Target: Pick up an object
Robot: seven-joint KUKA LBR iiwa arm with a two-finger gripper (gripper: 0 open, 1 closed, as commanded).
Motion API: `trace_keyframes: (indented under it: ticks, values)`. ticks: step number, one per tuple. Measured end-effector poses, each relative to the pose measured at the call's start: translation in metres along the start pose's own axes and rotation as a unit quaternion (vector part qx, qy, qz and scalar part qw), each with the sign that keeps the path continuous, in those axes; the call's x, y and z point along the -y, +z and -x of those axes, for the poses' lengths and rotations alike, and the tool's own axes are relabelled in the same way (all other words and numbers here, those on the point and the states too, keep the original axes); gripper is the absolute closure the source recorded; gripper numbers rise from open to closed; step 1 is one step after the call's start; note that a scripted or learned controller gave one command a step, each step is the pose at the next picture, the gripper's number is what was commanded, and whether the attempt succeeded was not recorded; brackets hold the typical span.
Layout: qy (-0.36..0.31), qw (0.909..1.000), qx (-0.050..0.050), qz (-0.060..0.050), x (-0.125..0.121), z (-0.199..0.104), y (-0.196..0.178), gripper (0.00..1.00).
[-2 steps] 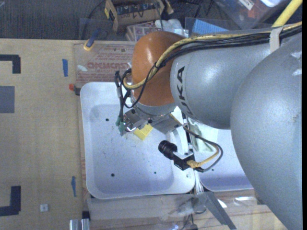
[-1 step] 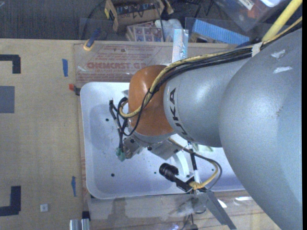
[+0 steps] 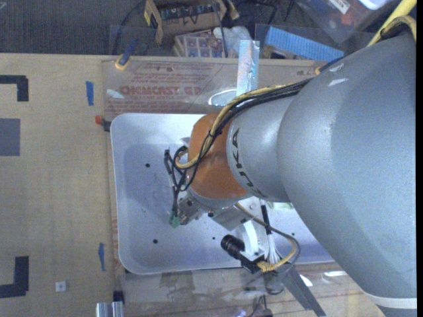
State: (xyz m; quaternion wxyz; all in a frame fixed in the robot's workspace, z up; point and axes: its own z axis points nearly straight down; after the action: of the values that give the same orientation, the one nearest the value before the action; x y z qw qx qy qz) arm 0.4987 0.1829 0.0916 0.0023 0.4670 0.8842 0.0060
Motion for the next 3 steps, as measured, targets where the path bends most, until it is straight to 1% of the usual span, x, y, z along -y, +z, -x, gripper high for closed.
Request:
trace_keyframes:
  ticks: [1, 2, 3]
  values:
    - [-0.158, 0.9874, 0.003, 0.002, 0.009, -0.012, -0.001, 1.0]
    - [-0.111, 0.9938, 0.005, 0.002, -0.011, -0.038, -0.001, 1.0]
    - [-0.21, 0.9776, 0.0, -0.005, 0.032, 0.017, -0.128, 1.0]
